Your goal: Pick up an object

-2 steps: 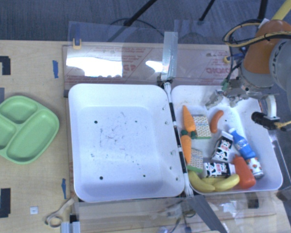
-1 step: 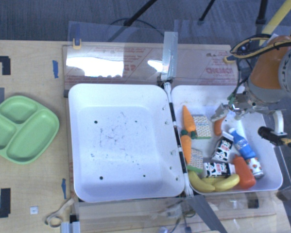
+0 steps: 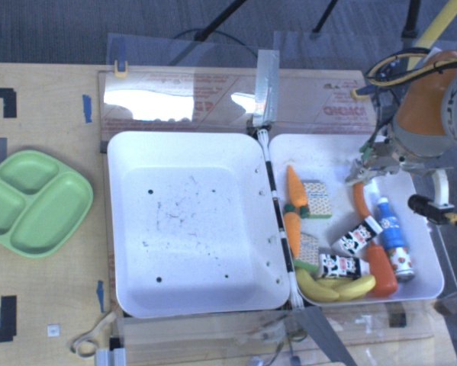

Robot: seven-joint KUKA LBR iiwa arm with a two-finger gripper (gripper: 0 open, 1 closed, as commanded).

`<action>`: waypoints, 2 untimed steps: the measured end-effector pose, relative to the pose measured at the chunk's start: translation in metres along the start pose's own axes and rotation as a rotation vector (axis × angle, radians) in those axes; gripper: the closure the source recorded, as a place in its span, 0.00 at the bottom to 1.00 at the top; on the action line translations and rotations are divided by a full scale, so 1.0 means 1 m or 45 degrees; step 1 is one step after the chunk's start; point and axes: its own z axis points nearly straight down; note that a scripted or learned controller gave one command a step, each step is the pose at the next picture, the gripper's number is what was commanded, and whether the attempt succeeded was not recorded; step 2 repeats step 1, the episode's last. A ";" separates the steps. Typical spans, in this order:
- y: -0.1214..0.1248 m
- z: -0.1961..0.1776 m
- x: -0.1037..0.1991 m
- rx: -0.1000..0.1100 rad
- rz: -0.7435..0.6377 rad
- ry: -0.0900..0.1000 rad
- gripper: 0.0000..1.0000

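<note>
Pincer point(image 3: 363, 172) just above orange sausage point(image 3: 359, 199), right bin point(image 3: 430, 280).

A single fixed camera is mounted above the bench point(image 3: 45, 82), looking down at a slant. It frames both white bins: left bin point(image 3: 136, 155), right bin point(image 3: 423, 284). The arm point(image 3: 430, 109) enters from the right.

Red printing runs along the clear plastic sheet point(image 3: 236, 97) propped behind the two bins, up and to the left of the gripper point(image 3: 368, 170); letters appear mirrored and too small to read. Blue-and-white bottle point(image 3: 393, 239) just below the gripper carries a label, print illegible. Black-and-white cow-patterned cartons point(image 3: 350, 252) below the gripper: no readable wording. No legible text anywhere.
</note>
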 end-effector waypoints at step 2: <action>-0.040 -0.147 0.065 0.008 -0.010 0.000 1.00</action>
